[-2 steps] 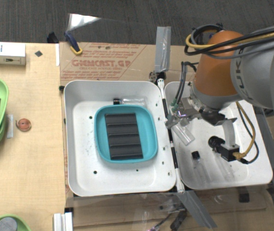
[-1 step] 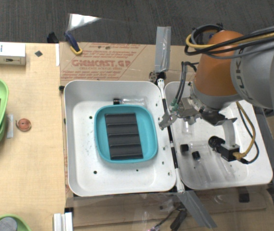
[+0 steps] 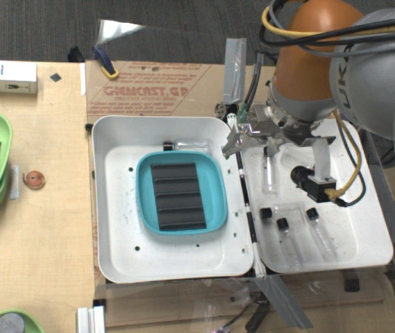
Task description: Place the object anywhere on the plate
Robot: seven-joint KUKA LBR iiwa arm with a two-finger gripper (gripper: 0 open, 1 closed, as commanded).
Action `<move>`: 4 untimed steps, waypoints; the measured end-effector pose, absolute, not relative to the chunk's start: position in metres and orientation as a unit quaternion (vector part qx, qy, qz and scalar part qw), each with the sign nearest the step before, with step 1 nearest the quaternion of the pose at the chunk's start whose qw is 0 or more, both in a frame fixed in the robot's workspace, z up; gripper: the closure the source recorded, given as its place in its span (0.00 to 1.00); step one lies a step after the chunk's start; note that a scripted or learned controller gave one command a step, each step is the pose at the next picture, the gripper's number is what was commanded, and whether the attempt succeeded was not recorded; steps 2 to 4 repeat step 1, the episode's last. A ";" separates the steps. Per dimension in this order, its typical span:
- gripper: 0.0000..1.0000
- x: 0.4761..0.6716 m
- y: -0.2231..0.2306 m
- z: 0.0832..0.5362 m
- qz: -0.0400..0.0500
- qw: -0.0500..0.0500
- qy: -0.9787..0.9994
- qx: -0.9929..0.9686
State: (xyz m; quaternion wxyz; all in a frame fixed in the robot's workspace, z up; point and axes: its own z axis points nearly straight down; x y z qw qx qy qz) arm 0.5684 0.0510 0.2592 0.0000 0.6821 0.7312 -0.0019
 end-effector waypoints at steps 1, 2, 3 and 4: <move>0.00 0.563 -0.029 0.190 -0.002 -0.001 0.766 0.643; 0.00 0.563 -0.029 0.190 -0.002 -0.001 0.766 0.643; 0.00 0.563 -0.029 0.190 -0.002 -0.001 0.766 0.643; 0.00 0.563 -0.029 0.190 -0.002 -0.001 0.766 0.643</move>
